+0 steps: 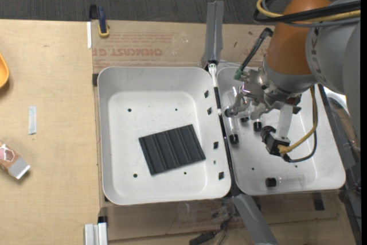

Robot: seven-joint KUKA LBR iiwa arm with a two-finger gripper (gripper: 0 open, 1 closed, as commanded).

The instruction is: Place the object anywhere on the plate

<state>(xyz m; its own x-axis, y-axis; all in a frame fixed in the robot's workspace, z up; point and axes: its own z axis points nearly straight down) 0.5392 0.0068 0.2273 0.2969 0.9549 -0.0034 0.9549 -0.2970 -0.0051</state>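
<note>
In the left bin (114,123) a dark ribbed rectangular plate (172,149) lies flat, turned at a slight angle, a little near of the bin's middle; the right bin (321,175) sits just beside it, and over its far-left part hangs the gripper (243,105), below the arm's orange band (295,37); whether its jaws are open or closed cannot be told, nor can any held object be made out; a yellow cable (307,143) loops beneath the wrist.

Dark ribbed plate (172,149), flat, skewed; left bin (114,94)
</note>
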